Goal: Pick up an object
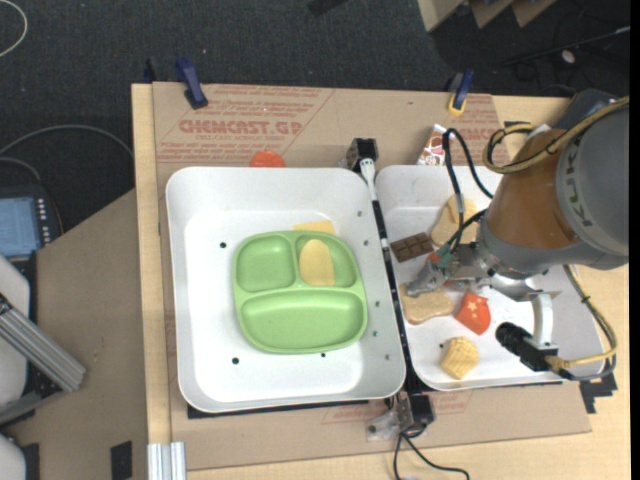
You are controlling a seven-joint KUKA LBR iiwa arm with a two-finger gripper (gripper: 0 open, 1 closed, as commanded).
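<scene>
- The big grey arm with the orange band (pixel 560 198) reaches in from the right and bends down over the right white bin (pixel 400 183).
- Its tool (pixel 440 268) is low in that bin, near the wall between the two bins. I cannot tell if the tool is wide or narrow, because the arm and wires hide much of it.
- No toy can be seen inside the tool, so I think nothing is picked up yet.
- The toys to pick from lie in the right bin. A flat tan piece like bread (pixel 428 308) lies just beside the tool. A small brown block like chocolate (pixel 410 247) is close by.
- A small red-orange toy (pixel 474 313) lies just beside the tan piece, and a bumpy yellow toy like corn (pixel 458 356) sits nearer the front edge.
- The left white bin (pixel 200 268) holds a green plastic tray with three parts (pixel 297 293). A pale yellow slice (pixel 317 261) rests in its top right part.
- I think the tool is so low because it is trying for the tan piece or the brown block.
- The toys lie close together, so the tool could bump one away as it grabs.
</scene>
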